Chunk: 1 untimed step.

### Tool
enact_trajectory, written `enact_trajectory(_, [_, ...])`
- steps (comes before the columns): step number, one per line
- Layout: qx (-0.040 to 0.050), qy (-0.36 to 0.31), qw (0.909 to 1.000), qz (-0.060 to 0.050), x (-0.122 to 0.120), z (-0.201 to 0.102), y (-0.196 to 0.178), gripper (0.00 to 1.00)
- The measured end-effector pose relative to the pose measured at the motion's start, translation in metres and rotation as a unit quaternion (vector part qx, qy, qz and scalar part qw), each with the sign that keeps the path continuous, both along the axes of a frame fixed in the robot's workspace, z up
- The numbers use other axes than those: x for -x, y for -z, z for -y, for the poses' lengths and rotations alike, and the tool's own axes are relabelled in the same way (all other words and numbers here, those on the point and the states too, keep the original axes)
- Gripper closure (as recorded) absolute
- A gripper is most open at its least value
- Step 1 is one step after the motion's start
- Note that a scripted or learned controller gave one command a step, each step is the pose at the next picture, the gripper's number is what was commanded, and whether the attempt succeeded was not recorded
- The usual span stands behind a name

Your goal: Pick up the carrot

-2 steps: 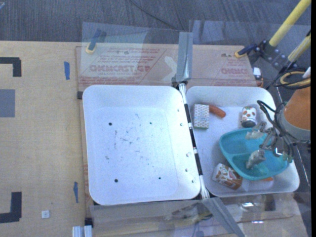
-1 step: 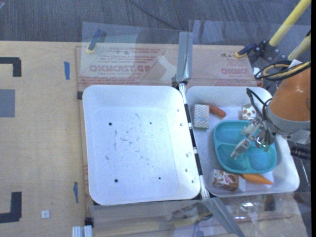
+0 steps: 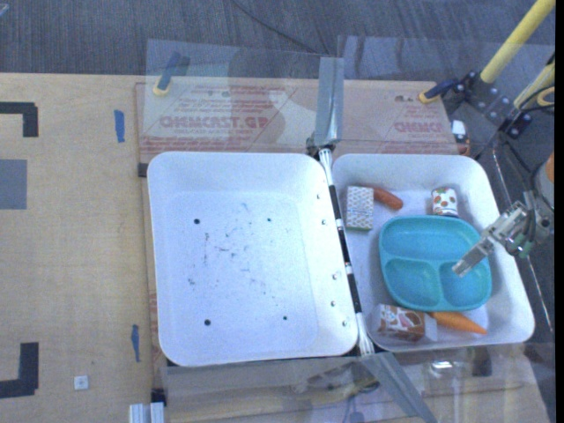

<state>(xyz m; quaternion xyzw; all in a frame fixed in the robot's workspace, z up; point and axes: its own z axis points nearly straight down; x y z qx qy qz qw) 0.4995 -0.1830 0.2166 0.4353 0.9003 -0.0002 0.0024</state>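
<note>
The carrot (image 3: 458, 322) is a small tapered orange piece lying in the right bin (image 3: 511, 320), near its front edge, just below the teal divided plate (image 3: 432, 263). My gripper (image 3: 465, 265) reaches in from the right and hangs low over the plate's right compartment, a short way behind the carrot and apart from it. Nothing shows in the gripper.
A patterned box (image 3: 359, 207) and an orange-red sausage-like piece (image 3: 387, 199) lie at the back of the right bin, with a small carton (image 3: 445, 202) at the back right. A red-and-white packet (image 3: 401, 322) lies left of the carrot. The left bin (image 3: 176, 342) sits alongside.
</note>
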Motion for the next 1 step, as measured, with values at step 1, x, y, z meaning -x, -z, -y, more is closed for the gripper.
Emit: enact_trajectory(1, [-0.0006, -0.209, 0.9779, -0.001, 0.0189, -0.0303, 0.0561, 0.00])
